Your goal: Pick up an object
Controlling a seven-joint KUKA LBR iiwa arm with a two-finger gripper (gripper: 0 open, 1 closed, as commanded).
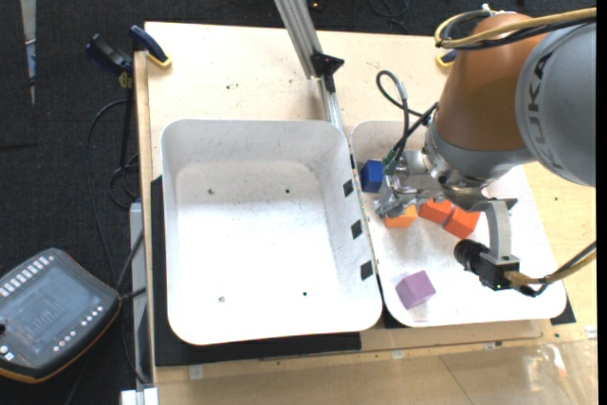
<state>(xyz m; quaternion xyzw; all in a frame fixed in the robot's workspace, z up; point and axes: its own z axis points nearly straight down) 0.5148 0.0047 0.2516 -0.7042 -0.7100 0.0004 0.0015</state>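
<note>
My gripper [395, 200] hangs low over the left part of the right bin [474, 299], under the arm's orange band. Its metal tip sits right above a small orange block [402, 218], partly covering it. A blue block [371, 174] lies just left of the gripper, close to the bin's wall. A second, larger orange-red block [451, 217] lies to the right of the tip, partly under the wrist. A purple cube [414, 288] rests alone nearer the front of the same bin.
The left bin [256, 232] stands beside the right one, their rims touching. A slanted metal strut [294, 5] runs from the back down to the bins' junction. Black cables [403, 114] loop behind the wrist. A teach pendant [47, 308] lies off the bench, lower left.
</note>
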